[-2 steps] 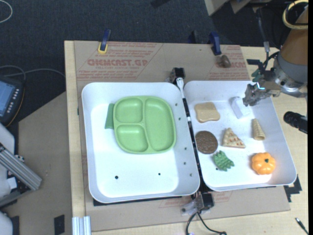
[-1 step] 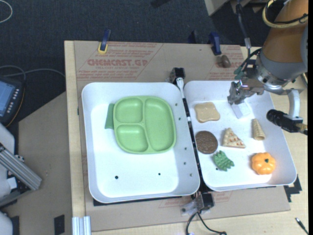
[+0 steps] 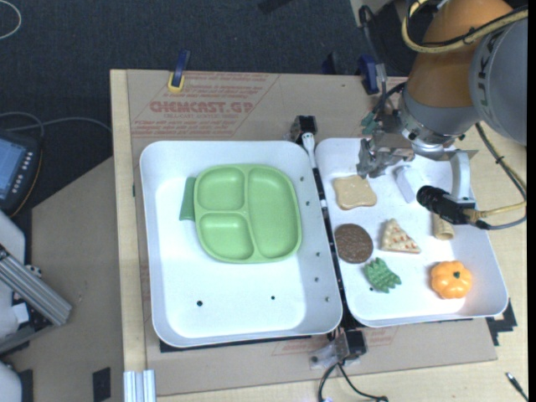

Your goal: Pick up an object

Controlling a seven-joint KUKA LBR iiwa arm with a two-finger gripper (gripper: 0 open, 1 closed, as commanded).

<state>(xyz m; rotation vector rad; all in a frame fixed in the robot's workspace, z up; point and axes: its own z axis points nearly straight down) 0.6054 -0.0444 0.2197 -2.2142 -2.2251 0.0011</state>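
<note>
Two white bins (image 3: 167, 249) on a cardboard-topped bench (image 3: 134, 107), seemingly dark carpet (image 3: 126, 15) beyond

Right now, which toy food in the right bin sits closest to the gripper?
The bread slice, just below the gripper; the cookie, pizza slice, greens and pumpkin lie farther off.

The table (image 3: 134, 224) is viewed from above at a slant, with both white bins (image 3: 167, 249) framed fairly closely.
</note>
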